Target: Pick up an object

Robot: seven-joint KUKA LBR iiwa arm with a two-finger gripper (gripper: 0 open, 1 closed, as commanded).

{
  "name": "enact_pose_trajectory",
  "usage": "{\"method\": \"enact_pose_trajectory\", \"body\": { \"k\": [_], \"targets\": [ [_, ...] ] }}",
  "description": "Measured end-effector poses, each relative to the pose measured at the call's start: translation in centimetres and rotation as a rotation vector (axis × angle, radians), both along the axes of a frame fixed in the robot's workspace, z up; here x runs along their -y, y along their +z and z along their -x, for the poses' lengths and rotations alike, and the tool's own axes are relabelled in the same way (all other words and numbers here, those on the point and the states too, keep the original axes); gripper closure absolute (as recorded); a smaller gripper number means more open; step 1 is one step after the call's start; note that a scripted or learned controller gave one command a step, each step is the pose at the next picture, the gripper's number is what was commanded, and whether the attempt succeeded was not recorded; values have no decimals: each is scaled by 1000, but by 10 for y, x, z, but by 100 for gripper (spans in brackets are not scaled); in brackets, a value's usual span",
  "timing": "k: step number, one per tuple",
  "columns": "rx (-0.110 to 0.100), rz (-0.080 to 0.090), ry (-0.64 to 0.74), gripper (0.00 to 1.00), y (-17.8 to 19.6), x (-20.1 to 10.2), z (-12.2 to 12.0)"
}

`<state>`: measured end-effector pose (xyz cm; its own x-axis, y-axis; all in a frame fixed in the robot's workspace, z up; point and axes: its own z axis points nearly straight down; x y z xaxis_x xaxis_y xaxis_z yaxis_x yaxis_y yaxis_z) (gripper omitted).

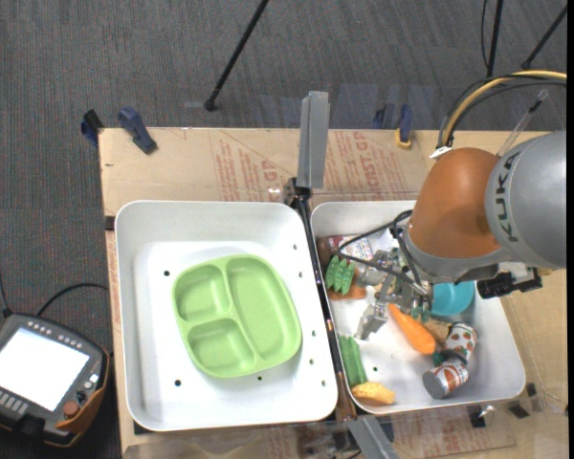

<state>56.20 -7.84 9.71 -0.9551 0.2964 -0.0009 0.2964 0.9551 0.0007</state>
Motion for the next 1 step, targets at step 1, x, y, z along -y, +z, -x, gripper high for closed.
{"method": "enact_pose_trajectory", "body": {
  "k": [1],
  "targets": [
    [14,3,62,0,-6,16,78]
  ]
}}
